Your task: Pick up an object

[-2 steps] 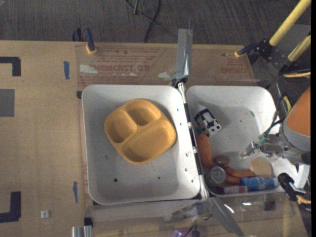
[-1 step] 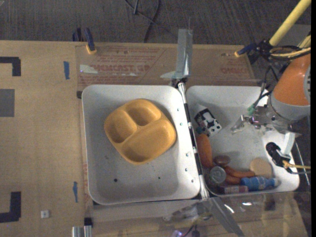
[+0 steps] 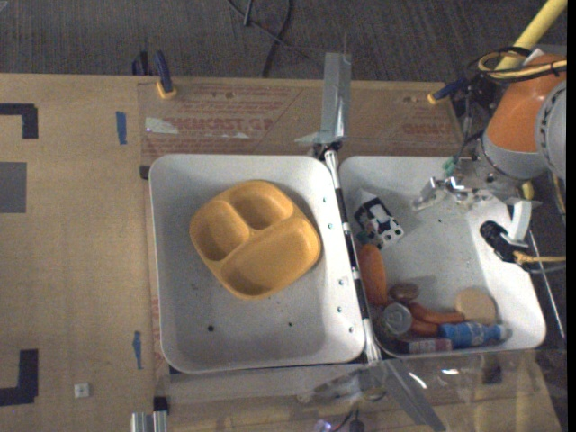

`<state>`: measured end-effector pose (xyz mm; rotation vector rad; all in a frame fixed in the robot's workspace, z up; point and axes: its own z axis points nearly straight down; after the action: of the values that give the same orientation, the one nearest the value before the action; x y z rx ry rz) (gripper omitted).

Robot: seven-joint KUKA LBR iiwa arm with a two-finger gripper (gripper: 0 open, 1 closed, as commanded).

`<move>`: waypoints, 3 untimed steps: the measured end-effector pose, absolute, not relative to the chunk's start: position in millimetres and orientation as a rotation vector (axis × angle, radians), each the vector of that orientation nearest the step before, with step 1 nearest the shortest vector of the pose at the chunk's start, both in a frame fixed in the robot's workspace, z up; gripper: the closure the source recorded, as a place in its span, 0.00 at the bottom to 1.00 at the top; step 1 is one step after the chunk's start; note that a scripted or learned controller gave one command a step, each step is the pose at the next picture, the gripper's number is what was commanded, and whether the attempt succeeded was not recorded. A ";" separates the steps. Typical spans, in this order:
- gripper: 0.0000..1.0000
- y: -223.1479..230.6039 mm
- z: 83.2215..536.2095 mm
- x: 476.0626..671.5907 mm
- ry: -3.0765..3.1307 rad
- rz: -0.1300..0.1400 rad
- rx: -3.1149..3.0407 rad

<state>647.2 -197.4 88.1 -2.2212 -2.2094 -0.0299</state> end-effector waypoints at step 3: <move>0.00 -219.2 175.4 615.2 -2.274 -0.001 -2.172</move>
<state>615.2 -219.2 175.4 -2.1719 -2.2736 -0.0011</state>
